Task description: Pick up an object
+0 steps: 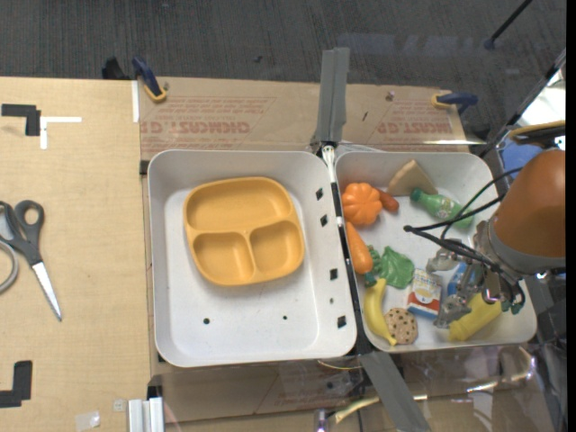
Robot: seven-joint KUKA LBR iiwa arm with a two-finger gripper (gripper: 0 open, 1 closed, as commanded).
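Two shallow white bins are sitting side by side on a bench covered with brown cardboard (225, 115), which is held by blue clamps (148, 79) at its far edge. A strip of grey tape (333, 93) is running from the far edge to the seam between the bins. Beyond the bench, dark grey carpet (270, 16) is showing.

The left bin (171, 331) is holding an orange divided plate (243, 229), lying flat toward its far side. To the left of the bins, scissors (31, 250) with grey handles are lying on a light wooden surface (72, 196) bearing black corner marks.

The right bin (378, 160) is holding toy food: a small orange pumpkin (362, 202), a carrot (359, 250) along the left wall, a green leafy piece (393, 266), a banana (376, 311), a cookie (401, 326), a green bottle (437, 205), a tan wedge (411, 178), a small carton (423, 295) and a yellow piece (477, 320).

The arm is reaching in from the right, and the gripper (459, 291) is hanging low over the near right part of this bin, between the carton and the yellow piece. Whether it is gripping anything cannot be told; cables and metal parts are cluttering that spot.
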